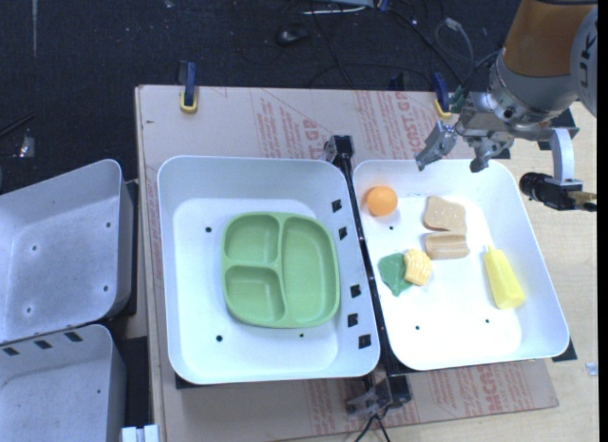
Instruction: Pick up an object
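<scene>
Above the far rim of the right bin (456,328), the gripper (449,164) is held with its jaws spread wide and nothing between them. Clear of it, an orange ball (381,201), bread slice (445,214), corn cob (417,266) and yellow block (503,278) are laid in that bin.

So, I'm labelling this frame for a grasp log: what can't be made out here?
- Arm: camera view, cut off by the top edge.
- Leaf: camera view, partly hidden under the corn.
- Right bin: camera view, far rim partly hidden behind the fingers.
- Yellow piece: camera view, too small to identify.
</scene>
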Motion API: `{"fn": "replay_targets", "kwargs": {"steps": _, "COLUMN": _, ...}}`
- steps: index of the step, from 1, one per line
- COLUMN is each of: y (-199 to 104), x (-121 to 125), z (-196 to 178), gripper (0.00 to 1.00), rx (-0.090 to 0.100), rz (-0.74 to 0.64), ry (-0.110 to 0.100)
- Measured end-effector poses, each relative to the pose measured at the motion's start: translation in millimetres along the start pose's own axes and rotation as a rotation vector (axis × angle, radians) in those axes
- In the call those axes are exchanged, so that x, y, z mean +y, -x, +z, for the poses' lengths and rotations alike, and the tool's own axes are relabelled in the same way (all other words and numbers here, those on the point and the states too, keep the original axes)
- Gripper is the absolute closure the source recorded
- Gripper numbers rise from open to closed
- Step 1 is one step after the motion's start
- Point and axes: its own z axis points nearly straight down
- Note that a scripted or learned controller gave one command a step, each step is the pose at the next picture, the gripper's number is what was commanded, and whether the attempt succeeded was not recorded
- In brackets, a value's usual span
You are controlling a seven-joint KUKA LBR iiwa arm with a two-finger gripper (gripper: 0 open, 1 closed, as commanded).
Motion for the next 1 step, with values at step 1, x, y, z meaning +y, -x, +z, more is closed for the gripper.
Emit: {"fn": "replay_targets", "kwargs": {"steps": 1, "y": -0.3, "x": 1.3, "z": -8.3, "gripper": 0.00, "rx": -0.001, "rz": -0.002, "ry": 0.012}}
